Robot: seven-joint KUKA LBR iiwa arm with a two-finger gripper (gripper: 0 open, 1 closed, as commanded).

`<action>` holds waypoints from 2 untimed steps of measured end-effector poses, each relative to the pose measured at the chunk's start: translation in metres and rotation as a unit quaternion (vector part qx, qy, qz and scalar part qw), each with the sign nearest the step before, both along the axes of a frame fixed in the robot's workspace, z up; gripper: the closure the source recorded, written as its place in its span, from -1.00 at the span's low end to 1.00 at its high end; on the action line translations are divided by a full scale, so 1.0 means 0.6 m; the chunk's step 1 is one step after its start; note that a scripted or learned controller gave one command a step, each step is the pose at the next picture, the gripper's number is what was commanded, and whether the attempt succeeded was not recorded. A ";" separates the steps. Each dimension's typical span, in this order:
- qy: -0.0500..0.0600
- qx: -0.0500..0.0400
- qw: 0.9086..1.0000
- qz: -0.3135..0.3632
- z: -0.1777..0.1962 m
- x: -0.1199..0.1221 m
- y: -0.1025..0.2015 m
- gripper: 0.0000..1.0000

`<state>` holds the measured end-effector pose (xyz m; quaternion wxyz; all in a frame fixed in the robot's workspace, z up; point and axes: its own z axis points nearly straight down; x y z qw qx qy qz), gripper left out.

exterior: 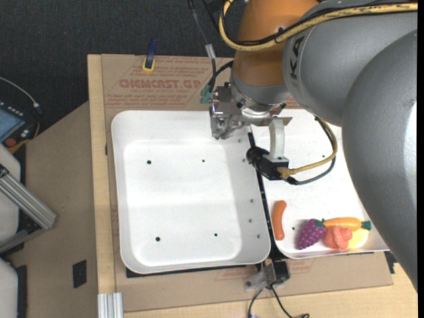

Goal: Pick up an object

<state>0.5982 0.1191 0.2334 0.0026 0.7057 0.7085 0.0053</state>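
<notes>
The toy foods lie in the near part of the right bin [311, 134]. They are a slim orange-red sausage [279, 218], a bunch of purple grapes [310, 234], a pink-red piece [337, 238], an orange carrot [344, 223] and a yellow piece [358, 239] tucked behind them. My gripper [224, 126] hangs under the orange wrist band at the far end of the seam between the two bins, well away from the foods. Nothing shows in it. The arm covers much of the right bin.
The left bin [132, 197] shows a bare white floor with a few small dark dots. Both bins rest on a brown cardboard sheet [165, 78] with a blue and yellow clip [150, 58] at its far edge. A black cable connector [268, 166] hangs over the seam.
</notes>
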 end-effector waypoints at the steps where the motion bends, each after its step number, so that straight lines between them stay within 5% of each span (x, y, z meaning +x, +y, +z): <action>1: 0.004 -0.002 1.000 -0.001 -0.012 0.042 -0.008 1.00; 2: 0.003 -0.002 1.000 -0.001 0.006 0.041 -0.007 1.00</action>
